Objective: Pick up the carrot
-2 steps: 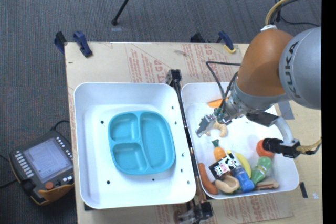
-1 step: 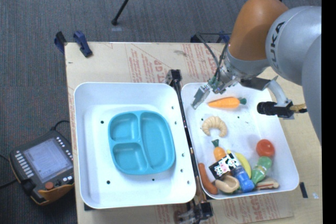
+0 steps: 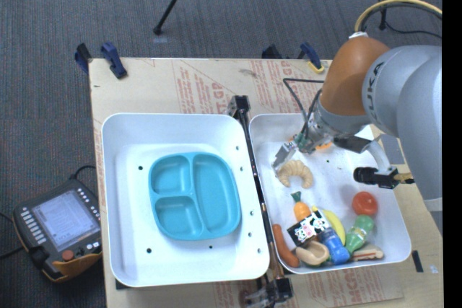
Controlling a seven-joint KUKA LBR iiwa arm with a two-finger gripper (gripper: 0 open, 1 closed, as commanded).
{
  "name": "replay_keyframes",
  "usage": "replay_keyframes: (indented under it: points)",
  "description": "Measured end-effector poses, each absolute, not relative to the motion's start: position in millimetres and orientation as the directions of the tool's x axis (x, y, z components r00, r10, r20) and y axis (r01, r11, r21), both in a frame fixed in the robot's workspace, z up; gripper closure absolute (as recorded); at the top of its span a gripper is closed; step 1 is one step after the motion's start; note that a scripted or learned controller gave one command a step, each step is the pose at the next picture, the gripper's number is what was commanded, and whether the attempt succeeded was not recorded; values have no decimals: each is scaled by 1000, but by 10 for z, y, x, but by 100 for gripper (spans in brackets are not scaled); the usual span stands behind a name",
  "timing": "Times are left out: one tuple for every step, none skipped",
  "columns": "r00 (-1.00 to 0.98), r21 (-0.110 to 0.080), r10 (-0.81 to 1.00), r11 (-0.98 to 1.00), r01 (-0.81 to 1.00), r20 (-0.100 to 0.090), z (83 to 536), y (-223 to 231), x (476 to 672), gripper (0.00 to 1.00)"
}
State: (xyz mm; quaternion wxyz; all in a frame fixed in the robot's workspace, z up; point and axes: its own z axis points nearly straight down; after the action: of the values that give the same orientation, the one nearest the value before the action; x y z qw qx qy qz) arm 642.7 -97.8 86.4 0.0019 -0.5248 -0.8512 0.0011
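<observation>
The carrot [image 3: 300,210] is small and orange with a green top. It lies in the right bin [image 3: 328,128], below a croissant [image 3: 296,173] and just above a cow-patterned box [image 3: 307,229]. My gripper [image 3: 284,154] hangs over the right bin's left part, just above the croissant's upper left end. It is well clear of the carrot, roughly a croissant's length above it in the view. Nothing shows in its grasp.
The right bin's lower part also holds a red tomato [image 3: 364,203], a banana [image 3: 333,220], a green bottle [image 3: 359,233], a blue bottle [image 3: 336,249] and a sausage [image 3: 284,245]. A blue divided plate [image 3: 193,195] lies in the left bin [image 3: 123,155].
</observation>
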Motion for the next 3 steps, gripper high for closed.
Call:
replay_keyframes:
  points:
    - [-540, -1, 841, 540, 841, 2, 875, -949, 5629, 0]
    - [-616, -1, 787, 616, 787, 2, 877, -874, 5170, 0]
    - [-607, 2, 795, 607, 795, -2, 1887, -705, 5791, 0]
